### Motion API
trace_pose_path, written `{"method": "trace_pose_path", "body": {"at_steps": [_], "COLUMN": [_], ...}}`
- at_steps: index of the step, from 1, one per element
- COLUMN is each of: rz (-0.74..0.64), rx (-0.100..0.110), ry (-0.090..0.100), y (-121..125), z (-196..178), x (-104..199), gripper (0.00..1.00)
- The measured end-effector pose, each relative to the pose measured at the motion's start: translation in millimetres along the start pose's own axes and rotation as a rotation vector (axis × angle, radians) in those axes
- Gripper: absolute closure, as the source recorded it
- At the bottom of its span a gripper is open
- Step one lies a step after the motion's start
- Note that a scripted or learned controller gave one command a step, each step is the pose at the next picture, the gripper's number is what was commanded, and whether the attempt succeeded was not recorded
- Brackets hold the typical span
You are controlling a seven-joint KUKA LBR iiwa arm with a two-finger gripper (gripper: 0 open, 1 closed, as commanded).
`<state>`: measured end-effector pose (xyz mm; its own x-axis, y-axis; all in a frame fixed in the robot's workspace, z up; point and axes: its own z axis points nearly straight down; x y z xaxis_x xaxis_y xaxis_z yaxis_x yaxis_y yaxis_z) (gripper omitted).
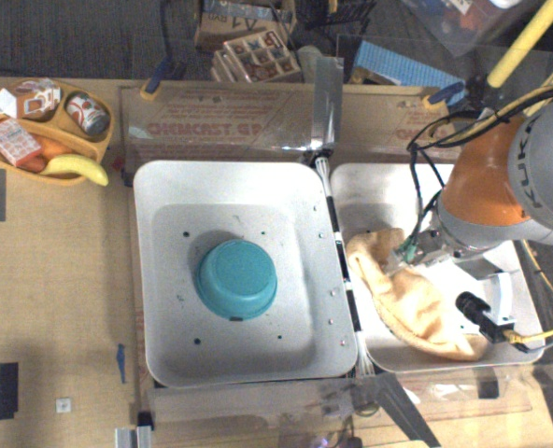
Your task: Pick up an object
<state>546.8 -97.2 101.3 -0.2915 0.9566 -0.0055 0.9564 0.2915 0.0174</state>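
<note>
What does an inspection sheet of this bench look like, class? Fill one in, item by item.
Surface: two shallow white bins side by side, left bin, right bin.
Job's things: round teal plastic bowl, upside down in the left bin; crumpled tan cloth in the right bin.
Clutter: yellow tray of toy food at the bench's far left.
Gripper: gripper low over the cloth; fingers unclear.
Cables: black cables beside the arm.
Surroundings: cardboard boxes behind the bench.

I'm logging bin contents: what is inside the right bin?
A crumpled yellow cloth lies in the right bin, with the gripper at its upper edge. Whatever lies under the cloth or the arm is hidden.
</note>
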Motion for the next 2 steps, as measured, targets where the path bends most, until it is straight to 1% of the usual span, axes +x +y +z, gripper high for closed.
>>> {"method": "trace_pose_path", "body": {"at_steps": [1, 2], "rz": [0.000, -0.028], "rx": [0.000, 0.005], "ry": [0.000, -0.002], "y": [-0.1, 67.2], "z": [0.1, 11.3], "x": [-0.1, -27.3], "gripper": [0.00, 0.00]}}
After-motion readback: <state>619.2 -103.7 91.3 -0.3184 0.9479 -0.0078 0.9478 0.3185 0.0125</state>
